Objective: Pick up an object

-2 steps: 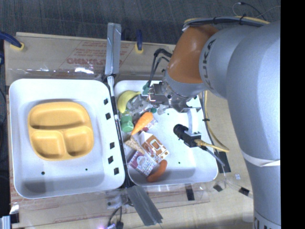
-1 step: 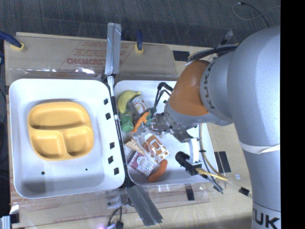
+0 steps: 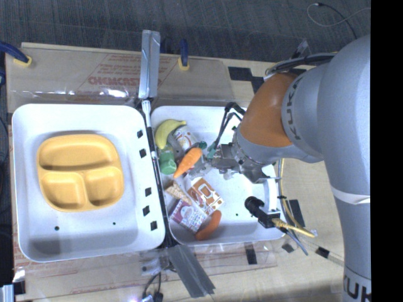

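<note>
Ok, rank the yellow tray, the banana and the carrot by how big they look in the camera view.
1. Yellow tray, by far the largest.
2. Banana.
3. Carrot.

Banana and carrot look close in size, and other items partly hide the banana, so that order is unsure.

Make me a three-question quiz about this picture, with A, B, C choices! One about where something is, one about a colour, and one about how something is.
1. Where is the yellow tray?
A. left bin
B. right bin
C. on the floor

2. What colour is the carrot?
A. blue
B. orange
C. white

3. How is the banana?
A. lifted in the air
B. lying in the right bin
C. on the yellow tray

Answers: 1 A, it sits alone in the left bin. 2 B, it is orange with a green end. 3 B, it rests at the far end of the right bin, beside the pincer.
</note>
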Motion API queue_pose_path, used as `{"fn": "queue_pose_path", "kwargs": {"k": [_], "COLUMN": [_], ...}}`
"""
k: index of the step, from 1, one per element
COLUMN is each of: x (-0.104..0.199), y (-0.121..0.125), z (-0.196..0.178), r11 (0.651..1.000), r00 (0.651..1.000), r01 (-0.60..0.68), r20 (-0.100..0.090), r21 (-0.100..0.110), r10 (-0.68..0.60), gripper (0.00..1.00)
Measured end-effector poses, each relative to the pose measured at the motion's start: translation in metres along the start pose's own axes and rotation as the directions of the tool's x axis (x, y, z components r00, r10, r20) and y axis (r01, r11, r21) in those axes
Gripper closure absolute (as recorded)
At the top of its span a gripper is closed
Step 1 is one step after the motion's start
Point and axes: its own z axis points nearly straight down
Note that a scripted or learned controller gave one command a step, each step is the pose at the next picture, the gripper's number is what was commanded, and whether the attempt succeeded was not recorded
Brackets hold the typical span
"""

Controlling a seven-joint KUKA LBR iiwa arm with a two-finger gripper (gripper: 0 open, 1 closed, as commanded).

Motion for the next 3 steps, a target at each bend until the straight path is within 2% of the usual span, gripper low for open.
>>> {"fn": "queue_pose_path", "kwargs": {"k": [1, 2, 3], "x": [0.019, 0.022, 0.036], "y": [0.059, 0.06, 0.077], "z": [0.044, 0.033, -0.05], "r11": [1.0, 1.0, 0.996], "r00": [1.0, 1.0, 0.996], "r01": [-0.015, -0.01, -0.092], "r20": [0.008, 0.004, -0.001], "r21": [-0.008, -0.011, 0.0], "r10": [0.015, 0.01, 0.092], "gripper": [0.0, 1.0, 1.0]}}
